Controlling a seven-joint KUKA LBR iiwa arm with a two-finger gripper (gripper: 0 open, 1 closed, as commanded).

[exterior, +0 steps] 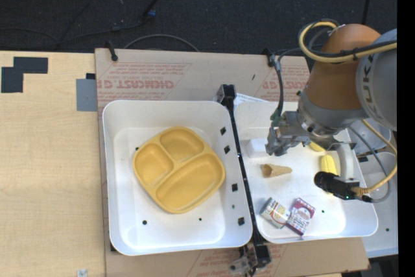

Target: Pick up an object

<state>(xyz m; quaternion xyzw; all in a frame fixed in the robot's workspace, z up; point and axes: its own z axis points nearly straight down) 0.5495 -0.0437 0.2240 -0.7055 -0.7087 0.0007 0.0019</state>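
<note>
Wooden bench (45,159), dark floor behind. The gripper (277,144) hangs low in the right bin (363,224), whether it is spread or pinched I cannot tell. Just below it lies a tan wedge (276,170); further out, two small packets (288,215) and a yellow piece (329,163). The left bin (130,230) carries a yellow divided tray (178,168).
</note>
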